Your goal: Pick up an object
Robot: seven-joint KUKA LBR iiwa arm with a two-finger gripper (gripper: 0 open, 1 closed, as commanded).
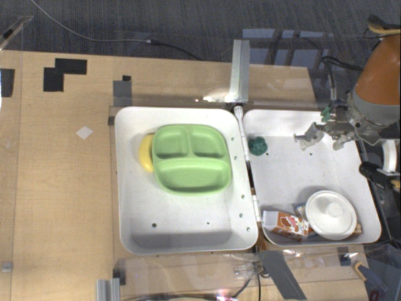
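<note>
1. Camera view from above: the grey arm with its orange band enters at 3 o'clock, its hand poised over the upper part of the right bin, fingers spread apart and gripping nothing.
2. A small teal ball lies at the bin's 10 o'clock corner, well apart from the hand.
3. A white bowl sits at 5 o'clock, touching a snack packet.
4. On the wooden tabletop, the left bin holds a green divided tray overlapping a yellow object at its 9 o'clock side.
</note>
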